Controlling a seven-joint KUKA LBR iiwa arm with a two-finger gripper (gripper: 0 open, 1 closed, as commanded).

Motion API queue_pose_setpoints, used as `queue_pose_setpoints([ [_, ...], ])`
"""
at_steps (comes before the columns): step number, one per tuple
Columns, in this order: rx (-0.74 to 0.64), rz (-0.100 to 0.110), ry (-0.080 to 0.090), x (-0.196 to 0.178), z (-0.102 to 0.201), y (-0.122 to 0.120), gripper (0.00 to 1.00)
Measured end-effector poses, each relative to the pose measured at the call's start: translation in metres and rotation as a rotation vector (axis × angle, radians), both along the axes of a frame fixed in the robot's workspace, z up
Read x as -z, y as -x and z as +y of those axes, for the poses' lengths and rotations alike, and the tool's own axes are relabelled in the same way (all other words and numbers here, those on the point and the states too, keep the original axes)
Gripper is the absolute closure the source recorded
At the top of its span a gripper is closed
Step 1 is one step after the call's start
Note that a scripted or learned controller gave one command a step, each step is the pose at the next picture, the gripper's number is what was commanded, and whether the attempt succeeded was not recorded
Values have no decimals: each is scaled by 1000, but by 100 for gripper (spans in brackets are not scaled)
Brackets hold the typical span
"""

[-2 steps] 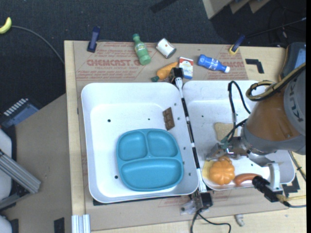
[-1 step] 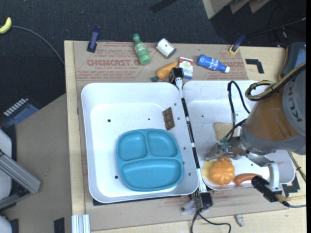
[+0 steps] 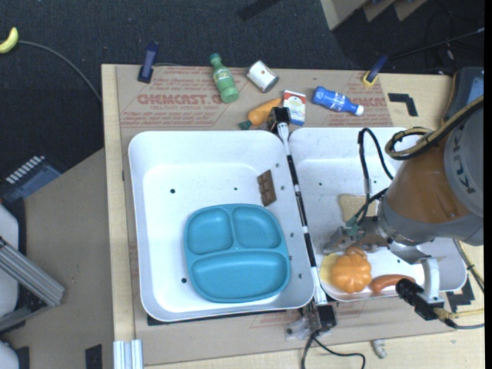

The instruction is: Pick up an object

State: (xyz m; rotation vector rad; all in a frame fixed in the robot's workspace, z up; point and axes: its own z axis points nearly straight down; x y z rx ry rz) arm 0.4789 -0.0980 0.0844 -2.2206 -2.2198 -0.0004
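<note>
Two bins lie side by side; the gripper (image 3: 355, 235) hangs low in the right bin (image 3: 330, 167), just above the orange pumpkin (image 3: 347, 272). The step looks like the approach. Next it must descend onto the pumpkin.
</note>
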Motion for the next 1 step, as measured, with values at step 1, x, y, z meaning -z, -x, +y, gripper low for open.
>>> queue_pose_setpoints([
  [1, 0, -1, 1, 0, -4, 0, 0],
])
